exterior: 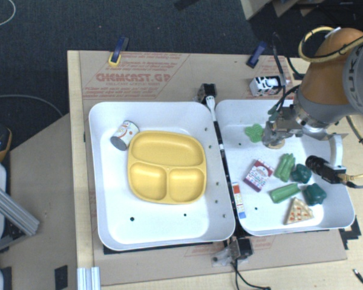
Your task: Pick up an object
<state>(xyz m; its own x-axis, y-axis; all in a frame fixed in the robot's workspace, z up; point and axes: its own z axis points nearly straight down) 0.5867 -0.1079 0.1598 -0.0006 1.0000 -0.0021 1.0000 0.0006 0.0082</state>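
Two shallow white bins with smooth, glossy walls and rounded corners sat side by side on a tabletop (163,71) covered by printed brown cardboard. The left bin (109,222) carried a yellow plastic tray (167,165) with three moulded compartments, and just beyond its far-left corner a small cylindrical can (124,135) lay on its side, its grey end facing left.

The right bin (339,213) held the small things. A pale green leafy piece (253,132) lay at the far left, touching the gripper's left side. A red and white packet (258,175) lay near the middle. Two green pod shapes, one tilted upright (285,166) and one lying lower (284,192), sat near two dark teal lumps (301,174) (314,194). A triangular pizza-slice toy (299,211) lay near the near edge. A thin striped strip (238,200) ran along the left wall.

The gripper (274,137) hung low over the far left of this bin; the wrist body hid its tips, so whether it was spread or pressed together could not be told. A black cable part (322,168) crossed the right side, and the arm covered the far-right corner. Bare white floor lay open along the near-left part of this bin.
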